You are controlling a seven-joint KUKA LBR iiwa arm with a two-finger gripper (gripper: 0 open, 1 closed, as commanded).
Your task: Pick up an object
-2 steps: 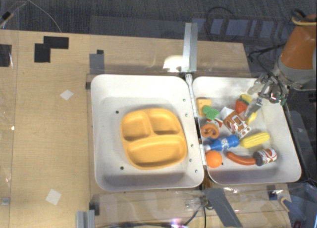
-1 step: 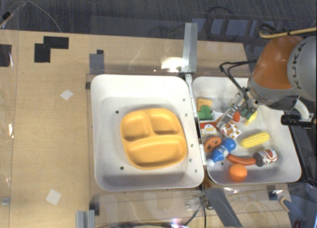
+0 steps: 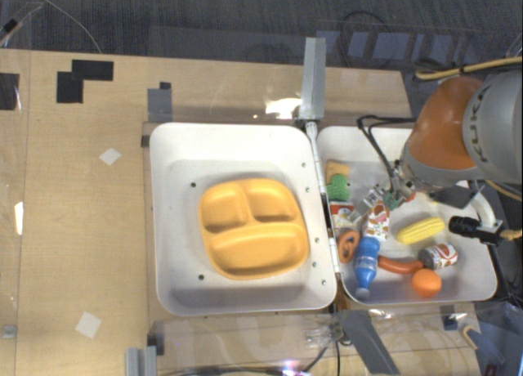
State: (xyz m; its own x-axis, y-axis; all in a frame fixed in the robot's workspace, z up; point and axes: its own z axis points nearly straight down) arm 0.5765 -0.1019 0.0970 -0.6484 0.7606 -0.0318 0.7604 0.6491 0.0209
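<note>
Frankly, no label reads clearly; claw [image 3: 382,199] over right bin [image 3: 482,284], grip state unclear.

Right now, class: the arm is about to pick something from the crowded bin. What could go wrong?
1. The hand hovers over tightly packed toys; it may pinch two at once.
2. The blue bottle leans against the red sausage; lifting one may drag the other.
3. The corn cob looks rounded and might slip.
</note>
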